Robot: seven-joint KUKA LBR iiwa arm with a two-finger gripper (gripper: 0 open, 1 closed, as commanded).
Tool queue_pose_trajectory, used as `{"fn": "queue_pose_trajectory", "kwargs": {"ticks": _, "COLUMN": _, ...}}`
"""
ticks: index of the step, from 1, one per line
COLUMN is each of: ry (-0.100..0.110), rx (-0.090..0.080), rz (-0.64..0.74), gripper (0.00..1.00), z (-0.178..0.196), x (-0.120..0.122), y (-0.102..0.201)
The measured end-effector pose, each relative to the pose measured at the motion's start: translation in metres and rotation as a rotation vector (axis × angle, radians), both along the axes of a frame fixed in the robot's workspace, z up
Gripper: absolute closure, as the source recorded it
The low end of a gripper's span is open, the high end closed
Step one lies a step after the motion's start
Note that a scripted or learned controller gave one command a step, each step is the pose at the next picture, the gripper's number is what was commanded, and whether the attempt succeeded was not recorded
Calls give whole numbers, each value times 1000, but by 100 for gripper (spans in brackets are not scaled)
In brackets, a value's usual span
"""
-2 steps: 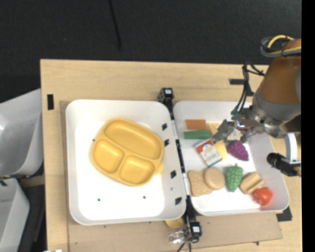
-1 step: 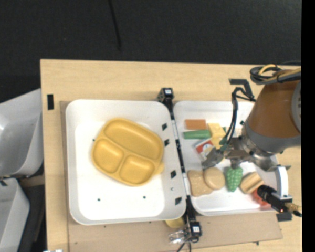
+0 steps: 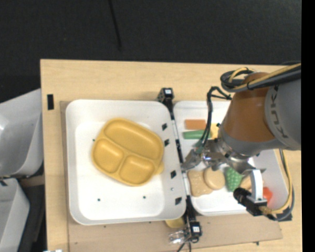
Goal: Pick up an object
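Note:
The arm reaches in from the right over the right bin. Its gripper hangs low over the bin's left half, just above a round tan cookie-like piece and a flat beige slab. A green knobbly toy lies right of the cookie, partly under the wrist. An orange bar and a green bar lie toward the bin's far left. A red piece shows near the bin's right front. The wrist hides the fingertips.
The left bin holds a yellow three-compartment plate. A ridge with black clips divides the two bins. Cables loop off the arm above the right bin. A grey-white object stands beyond the bench's left edge.

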State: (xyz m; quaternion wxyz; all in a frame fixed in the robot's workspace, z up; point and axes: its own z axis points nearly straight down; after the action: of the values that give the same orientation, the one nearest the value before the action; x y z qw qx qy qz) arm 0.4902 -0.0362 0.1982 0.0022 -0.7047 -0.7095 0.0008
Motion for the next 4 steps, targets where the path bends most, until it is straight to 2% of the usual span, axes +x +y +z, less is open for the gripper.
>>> {"fn": "queue_pose_trajectory", "kwargs": {"ticks": 1, "ry": 1, "rx": -1, "rz": -7, "gripper": 100, "z": 8, "x": 1, "y": -4}}
{"fn": "queue_pose_trajectory", "kwargs": {"ticks": 2, "ry": 1, "rx": 0, "rz": 2, "gripper": 100, "z": 0, "x": 2, "y": 77}}
{"fn": "queue_pose_trajectory", "kwargs": {"ticks": 3, "ry": 4, "rx": -2, "rz": -4, "gripper": 100, "z": 8, "x": 3, "y": 72}}
{"fn": "queue_pose_trajectory", "kwargs": {"ticks": 4, "ry": -8, "rx": 2, "rz": 7, "gripper": 100, "z": 89, "x": 9, "y": 184}}
